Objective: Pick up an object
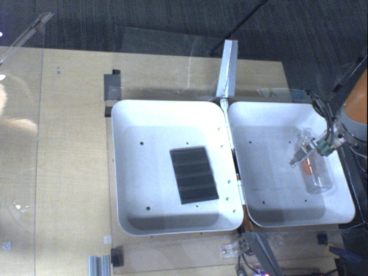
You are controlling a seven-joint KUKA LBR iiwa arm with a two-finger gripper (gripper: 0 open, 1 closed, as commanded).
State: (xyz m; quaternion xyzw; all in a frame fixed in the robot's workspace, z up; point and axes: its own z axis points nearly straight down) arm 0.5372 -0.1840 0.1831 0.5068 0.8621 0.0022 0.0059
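The claw (301, 154), whose state I cannot tell, hangs over the right bin (270, 209), touching the upper end of a clear tube (316, 177) whose long axis runs down-right from it.

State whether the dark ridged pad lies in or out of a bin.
In: the pad lies flat on the left bin's white floor.

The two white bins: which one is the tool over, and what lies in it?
The right bin: the tool is over its right side, above a clear, bottle-like object. The left bin holds a dark ribbed rectangular object.
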